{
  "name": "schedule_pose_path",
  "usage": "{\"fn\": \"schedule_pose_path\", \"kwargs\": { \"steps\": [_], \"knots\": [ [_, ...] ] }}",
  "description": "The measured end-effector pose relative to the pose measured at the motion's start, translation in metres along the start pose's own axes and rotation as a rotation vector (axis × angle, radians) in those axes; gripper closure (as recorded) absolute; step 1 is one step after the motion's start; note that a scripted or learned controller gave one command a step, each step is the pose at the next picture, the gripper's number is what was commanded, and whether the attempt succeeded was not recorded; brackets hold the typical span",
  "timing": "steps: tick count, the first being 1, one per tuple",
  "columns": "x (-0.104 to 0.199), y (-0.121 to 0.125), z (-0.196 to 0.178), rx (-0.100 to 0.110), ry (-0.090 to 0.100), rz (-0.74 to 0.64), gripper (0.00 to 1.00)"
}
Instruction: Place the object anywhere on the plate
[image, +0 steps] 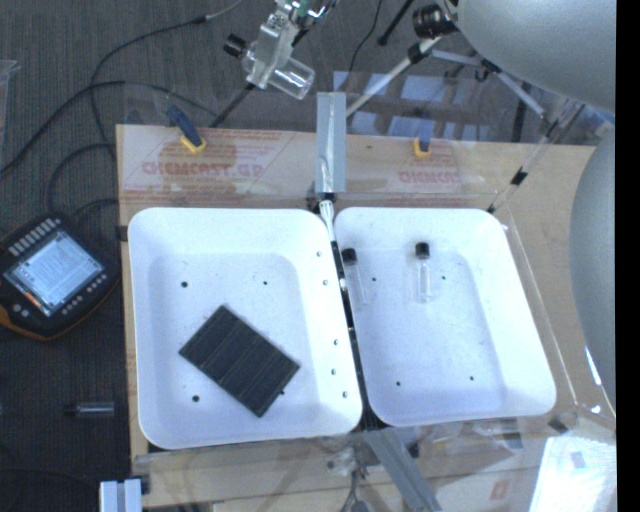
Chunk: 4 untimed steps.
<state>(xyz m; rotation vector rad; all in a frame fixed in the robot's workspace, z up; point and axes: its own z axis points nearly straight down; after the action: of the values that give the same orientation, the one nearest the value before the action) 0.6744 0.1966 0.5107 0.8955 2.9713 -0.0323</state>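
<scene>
A dark, ribbed rectangular plate (240, 360) lies flat and turned at an angle in the left bin (160, 270), toward its front. In the right bin (500, 330) a small clear vial with a black cap (424, 274) lies near the back middle. A second clear vial with a black cap (353, 272) rests against that bin's left wall. The arm's grey body (560, 40) looms large and blurred at the top right, high above the bins and far from the vials and the plate.
A grey post (330, 140) stands behind the seam between the bins. Two clamps (188, 132) (424, 146) grip the bench's back edge. A pendant with a lit screen (50, 272) lies left of the bench. Cables run across the floor behind.
</scene>
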Motion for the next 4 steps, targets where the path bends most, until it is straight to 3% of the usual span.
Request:
{"fn": "schedule_pose_path", "kwargs": {
  "steps": [4],
  "knots": [
    [-0.003, 0.003, -0.038, 0.000, -0.017, 0.004, 1.00]
  ]
}}
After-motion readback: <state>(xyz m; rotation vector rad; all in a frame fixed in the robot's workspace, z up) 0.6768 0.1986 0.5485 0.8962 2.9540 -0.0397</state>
